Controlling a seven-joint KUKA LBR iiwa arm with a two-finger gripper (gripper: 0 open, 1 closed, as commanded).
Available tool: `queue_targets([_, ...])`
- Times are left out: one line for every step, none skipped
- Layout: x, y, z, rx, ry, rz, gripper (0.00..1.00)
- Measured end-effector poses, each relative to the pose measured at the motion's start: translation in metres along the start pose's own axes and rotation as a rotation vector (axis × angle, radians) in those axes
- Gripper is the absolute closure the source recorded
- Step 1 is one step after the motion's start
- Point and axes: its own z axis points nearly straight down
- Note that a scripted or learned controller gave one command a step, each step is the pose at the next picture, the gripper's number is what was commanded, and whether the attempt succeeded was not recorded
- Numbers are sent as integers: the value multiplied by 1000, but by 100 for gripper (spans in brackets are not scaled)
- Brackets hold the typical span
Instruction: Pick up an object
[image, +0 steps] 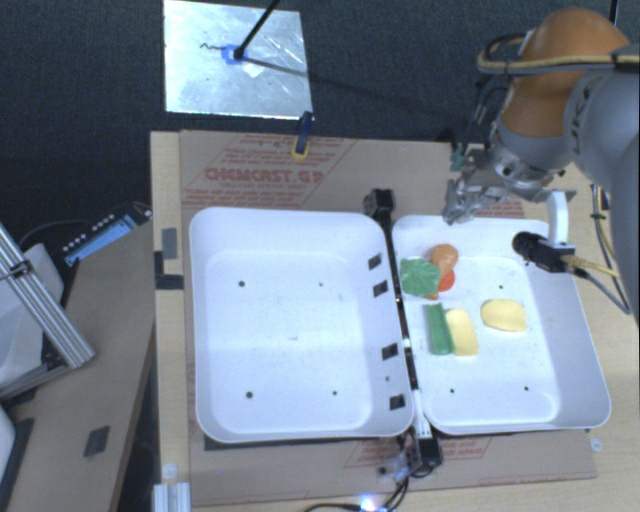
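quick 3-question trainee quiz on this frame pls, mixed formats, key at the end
1. True or false: the gripper holds an item.
2. Which bin holds the items? A) left bin B) right bin
3. Fill in: the green stick lies directly left of the pale ___ block.

Key:
1. False; it hangs above the right bin's far edge with nothing between its fingers.
2. B
3. yellow

The grey arm (600, 110) enters from three o'clock and bends toward nine o'clock, its orange band (560, 50) near one o'clock of the view. The wrist points down, with the gripper (462, 207) hanging at its lower end, tilted toward seven o'clock.
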Motion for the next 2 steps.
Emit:
queue_targets([119, 8, -121, -16, 0, -1, 100])
queue_targets([37, 6, -121, -4, -7, 20, 100])
